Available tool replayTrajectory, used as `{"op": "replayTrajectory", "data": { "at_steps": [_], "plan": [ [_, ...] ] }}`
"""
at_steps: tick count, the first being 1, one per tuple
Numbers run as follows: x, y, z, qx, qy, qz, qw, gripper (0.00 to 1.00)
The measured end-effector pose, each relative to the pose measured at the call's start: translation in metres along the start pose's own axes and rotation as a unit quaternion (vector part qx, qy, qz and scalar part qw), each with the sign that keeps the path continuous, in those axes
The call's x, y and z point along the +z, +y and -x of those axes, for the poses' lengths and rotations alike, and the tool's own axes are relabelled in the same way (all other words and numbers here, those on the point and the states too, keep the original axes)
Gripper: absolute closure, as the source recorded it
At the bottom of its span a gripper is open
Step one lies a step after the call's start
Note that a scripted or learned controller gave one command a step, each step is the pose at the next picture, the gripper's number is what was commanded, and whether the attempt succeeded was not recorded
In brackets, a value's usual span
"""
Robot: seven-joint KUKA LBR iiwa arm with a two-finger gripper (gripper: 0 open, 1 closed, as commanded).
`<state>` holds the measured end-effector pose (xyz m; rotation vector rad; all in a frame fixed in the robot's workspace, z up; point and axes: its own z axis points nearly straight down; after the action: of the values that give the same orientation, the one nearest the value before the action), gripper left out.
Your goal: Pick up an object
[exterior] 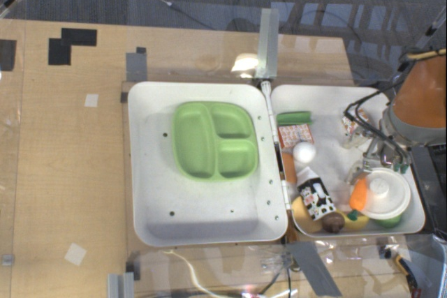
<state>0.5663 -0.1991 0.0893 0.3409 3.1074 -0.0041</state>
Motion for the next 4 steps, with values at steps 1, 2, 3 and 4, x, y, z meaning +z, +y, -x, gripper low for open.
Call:
{"op": "replayTrajectory", "data": {
  "at_steps": [1,2,3,4],
  "plan": [
    [-0.002,0.005,-0.055,0.049,0.000,0.000,0.9988,0.00],
    [-0.003,0.012,-0.078,0.067,-0.003,0.000,0.9977,0.00],
    [-0.017,0.013,-0.072,0.064,-0.011,0.000,0.9979,1.00],
    [-0.016,0.013,-0.072,0.063,-0.010,0.000,0.9979,0.00]
  ]
}}
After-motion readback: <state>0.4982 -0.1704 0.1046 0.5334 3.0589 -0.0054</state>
